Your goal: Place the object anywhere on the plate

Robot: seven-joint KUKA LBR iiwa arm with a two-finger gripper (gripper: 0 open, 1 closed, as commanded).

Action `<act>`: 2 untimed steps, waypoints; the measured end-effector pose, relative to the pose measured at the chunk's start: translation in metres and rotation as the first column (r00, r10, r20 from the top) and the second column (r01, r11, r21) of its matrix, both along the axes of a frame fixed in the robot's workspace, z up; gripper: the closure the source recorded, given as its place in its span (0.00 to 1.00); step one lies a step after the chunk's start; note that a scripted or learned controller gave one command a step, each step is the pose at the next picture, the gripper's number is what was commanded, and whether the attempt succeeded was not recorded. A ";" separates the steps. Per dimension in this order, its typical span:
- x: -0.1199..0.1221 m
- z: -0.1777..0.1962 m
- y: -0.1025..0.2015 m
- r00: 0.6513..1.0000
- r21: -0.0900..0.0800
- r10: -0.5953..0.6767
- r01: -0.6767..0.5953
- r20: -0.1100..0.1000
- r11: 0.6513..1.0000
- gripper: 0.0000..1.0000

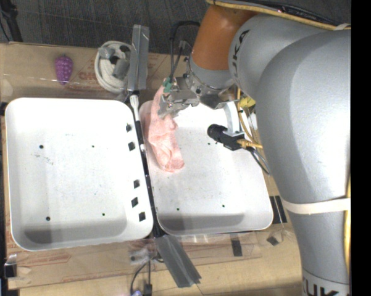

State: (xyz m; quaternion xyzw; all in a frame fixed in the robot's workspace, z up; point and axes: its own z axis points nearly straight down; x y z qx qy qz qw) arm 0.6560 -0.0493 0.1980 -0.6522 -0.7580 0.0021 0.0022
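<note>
A single fixed camera looks down on the bench (80, 261) at a slant, near enough that the two white bins fill most of the frame. The left bin (68, 171) lies well left of the gripper (171, 101), which hangs over the right bin (222, 190) near its far left corner. The grey arm (296, 103) enters from the right and looms large, behind and right of the gripper.

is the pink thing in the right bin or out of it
In. The pink object lies inside the right bin, against its left wall near the far corner, with the gripper at its upper end.
</note>
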 end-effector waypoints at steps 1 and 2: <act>0.000 0.033 0.001 1.000 0.000 0.008 -0.008 0.003 1.000 1.00; -0.007 0.041 0.045 0.916 0.002 0.401 -0.401 0.001 0.916 1.00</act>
